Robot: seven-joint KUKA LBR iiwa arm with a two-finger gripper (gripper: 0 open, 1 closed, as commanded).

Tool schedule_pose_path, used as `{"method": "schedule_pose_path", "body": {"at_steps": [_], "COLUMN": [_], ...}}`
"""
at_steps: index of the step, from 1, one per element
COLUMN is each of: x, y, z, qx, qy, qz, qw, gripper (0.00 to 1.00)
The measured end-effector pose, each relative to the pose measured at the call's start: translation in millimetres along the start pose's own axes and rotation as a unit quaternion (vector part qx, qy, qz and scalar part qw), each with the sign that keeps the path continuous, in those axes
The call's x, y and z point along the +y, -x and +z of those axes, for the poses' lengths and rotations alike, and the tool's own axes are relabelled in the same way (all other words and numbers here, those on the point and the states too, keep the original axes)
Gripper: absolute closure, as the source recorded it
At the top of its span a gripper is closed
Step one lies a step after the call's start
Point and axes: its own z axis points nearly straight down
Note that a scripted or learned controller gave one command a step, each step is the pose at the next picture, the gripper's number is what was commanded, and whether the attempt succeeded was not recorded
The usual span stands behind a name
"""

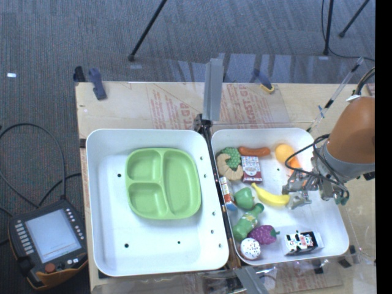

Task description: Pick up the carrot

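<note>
Left bin (104,225): light-green three-compartment plastic plate (163,183).
Right bin (331,225), upper centre: slim orange toy carrot (254,152), lying flat, ungrasped.
Right of centre: two-finger gripper (298,196) beside yellow toy banana (270,195); jaw state indeterminable.
Pick not yet done.

A dark grey ribbed carpet floor (73,29) fills the frame from nine to three o'clock. Black tripod legs (150,23) slant down at twelve and one. A light wooden bench (141,100) sits centrally.
</note>
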Motion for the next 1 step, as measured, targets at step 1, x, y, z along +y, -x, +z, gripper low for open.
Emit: {"method": "schedule_pose_path", "body": {"at_steps": [1], "x": [-5.7], "y": [-20.2], "z": [-86.9], "qx": [-0.003], "qy": [-0.002], "qz": [0.170], "qw": [0.9854], "gripper": [1.00]}}
